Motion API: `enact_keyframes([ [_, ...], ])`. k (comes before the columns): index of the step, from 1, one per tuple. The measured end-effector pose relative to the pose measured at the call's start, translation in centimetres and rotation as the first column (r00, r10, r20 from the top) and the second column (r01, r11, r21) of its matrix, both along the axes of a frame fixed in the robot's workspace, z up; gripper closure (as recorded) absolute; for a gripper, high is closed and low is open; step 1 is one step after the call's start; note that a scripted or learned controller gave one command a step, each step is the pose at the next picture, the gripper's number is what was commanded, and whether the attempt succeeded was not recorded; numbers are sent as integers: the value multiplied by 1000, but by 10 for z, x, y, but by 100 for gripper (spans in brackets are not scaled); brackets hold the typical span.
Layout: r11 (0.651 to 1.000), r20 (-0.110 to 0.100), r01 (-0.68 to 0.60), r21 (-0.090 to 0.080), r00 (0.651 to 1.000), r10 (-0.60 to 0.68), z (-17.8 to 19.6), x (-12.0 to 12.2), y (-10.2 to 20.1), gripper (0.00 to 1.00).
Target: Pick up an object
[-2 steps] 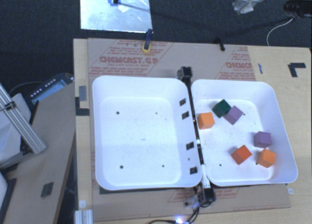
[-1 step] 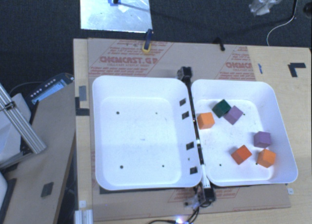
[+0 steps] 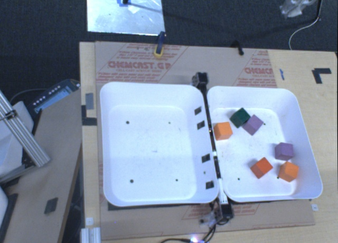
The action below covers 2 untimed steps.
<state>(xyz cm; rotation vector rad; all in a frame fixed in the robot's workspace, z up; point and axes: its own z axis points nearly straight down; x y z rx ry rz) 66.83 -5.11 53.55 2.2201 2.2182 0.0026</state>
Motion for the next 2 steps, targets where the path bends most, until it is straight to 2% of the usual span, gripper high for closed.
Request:
enact_keyframes([
  [2, 1000, 0, 0, 0, 1000, 0, 0, 0, -47, 100],
])
